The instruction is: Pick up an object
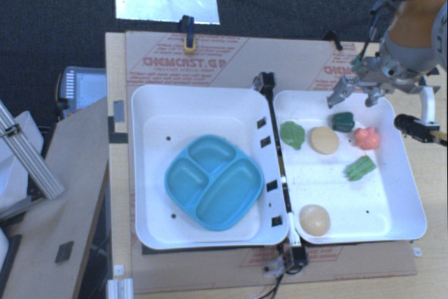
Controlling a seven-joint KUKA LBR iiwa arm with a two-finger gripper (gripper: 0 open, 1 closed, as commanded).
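Bare floor opens in the right bin [392, 217] between the beige ball [314, 219] and the light green piece [360, 168], while five items crowd its far end.

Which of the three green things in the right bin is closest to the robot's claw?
The dark green piece, at the bin's far edge just below the gripper. The leafy green one lies farther left, and the lighter green one lies nearer the camera.

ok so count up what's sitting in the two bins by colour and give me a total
Green: 3, a leafy piece, a dark pepper-like piece, a ridged piece
Tan or cream: 2, one round piece, another
Pink-red: 1
Blue: 1, the divided plate
Total: 7
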